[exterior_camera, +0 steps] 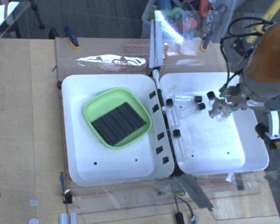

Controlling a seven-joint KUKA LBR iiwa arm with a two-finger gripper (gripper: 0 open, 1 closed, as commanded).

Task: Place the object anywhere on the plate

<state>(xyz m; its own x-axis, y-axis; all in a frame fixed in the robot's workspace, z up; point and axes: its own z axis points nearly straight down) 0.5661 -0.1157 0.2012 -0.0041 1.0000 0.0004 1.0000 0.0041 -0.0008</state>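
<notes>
Two white bins sit side by side on your wooden bench. Your gripper (219,110) hangs low over the right bin (210,148); whether anything is held, you cannot tell. At its nine o'clock lies the object (183,101), apparently clear plastic tubes with black caps. Expect it light, stiff and slippery; grasp across a capped end. The green plate (94,107) waits in the left bin (79,162), farther toward nine o'clock.

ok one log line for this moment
gripper: over right bin | green plate: left bin, holds dark ridged object | placement: looks done
</notes>
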